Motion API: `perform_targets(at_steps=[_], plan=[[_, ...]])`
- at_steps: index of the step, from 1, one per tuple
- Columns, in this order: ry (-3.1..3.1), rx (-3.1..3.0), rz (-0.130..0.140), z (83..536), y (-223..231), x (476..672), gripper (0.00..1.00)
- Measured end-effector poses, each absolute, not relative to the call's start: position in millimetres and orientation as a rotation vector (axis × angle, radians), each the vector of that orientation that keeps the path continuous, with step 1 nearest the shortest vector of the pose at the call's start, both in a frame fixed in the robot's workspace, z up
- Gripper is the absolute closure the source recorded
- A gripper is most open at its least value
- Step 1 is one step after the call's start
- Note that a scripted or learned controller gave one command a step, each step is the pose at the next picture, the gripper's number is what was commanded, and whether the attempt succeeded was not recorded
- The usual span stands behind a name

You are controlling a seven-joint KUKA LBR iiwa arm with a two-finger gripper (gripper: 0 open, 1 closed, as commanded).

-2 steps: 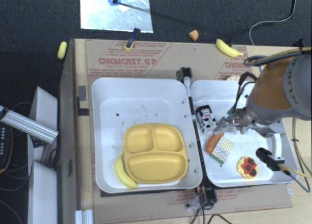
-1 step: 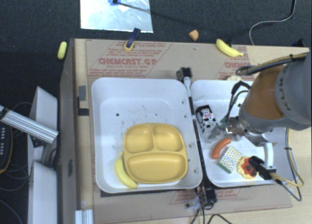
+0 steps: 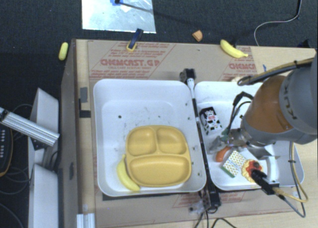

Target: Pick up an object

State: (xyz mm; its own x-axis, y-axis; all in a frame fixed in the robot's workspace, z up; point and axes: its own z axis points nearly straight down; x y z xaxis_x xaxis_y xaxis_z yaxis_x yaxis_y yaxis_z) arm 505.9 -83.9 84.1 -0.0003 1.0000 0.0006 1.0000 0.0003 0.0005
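Down in the right bin (image 3: pixel 218 90), the gripper (image 3: pixel 226 140) hangs low under the grey arm (image 3: pixel 283 110), whose bulk hides most of it, so I cannot tell how its jaws stand. Just below them lies a small orange piece (image 3: pixel 222 154), and beyond that a green-dotted white block (image 3: pixel 232 163) beside a red and yellow toy (image 3: pixel 249 168). A black-and-white cow-patterned cube (image 3: pixel 209 118) sits just above and left of the jaws (apart from them). Well to their left, the left bin (image 3: pixel 107 122) holds a yellow divided plate (image 3: pixel 157 155) with a banana (image 3: pixel 125 175) touching its lower left edge.
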Motion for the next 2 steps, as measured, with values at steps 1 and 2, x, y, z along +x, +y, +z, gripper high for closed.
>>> perform_targets(at_steps=[1, 2], plan=[[-2.224, -2.22, -0.006, 95, -84, 507.2, 1.0], [-2.227, -2.218, -0.004, 185, -20, 541.8, 1.0]])
